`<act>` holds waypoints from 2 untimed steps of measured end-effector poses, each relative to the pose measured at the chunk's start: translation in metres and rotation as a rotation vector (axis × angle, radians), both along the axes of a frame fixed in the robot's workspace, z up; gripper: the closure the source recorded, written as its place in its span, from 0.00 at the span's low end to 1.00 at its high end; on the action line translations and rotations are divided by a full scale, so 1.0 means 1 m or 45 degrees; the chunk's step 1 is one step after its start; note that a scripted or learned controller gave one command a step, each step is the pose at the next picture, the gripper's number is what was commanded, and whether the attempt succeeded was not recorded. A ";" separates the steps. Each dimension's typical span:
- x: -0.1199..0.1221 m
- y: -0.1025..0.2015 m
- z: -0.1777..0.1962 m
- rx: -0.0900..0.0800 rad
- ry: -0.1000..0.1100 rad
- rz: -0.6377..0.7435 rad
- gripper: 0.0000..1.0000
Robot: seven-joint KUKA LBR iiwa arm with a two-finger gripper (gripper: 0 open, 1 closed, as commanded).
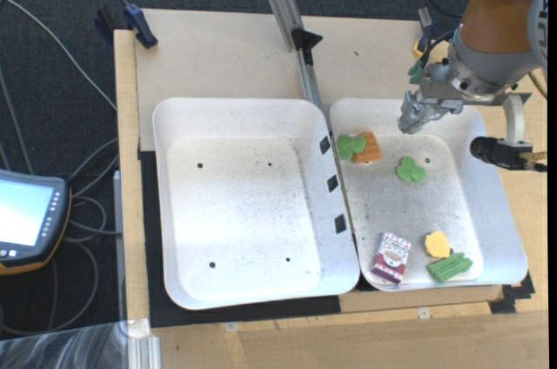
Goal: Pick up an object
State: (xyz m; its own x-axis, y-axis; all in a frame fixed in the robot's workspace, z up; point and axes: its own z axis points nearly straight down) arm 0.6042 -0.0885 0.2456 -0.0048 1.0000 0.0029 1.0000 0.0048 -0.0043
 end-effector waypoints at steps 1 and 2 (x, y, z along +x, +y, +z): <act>-0.025 0.048 -0.013 0.000 0.001 0.000 1.00; -0.049 0.093 -0.023 0.000 0.002 0.000 1.00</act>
State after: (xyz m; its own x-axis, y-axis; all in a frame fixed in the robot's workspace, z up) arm 0.5551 0.0050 0.2226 -0.0047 1.0000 0.0027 1.0000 0.0048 -0.0057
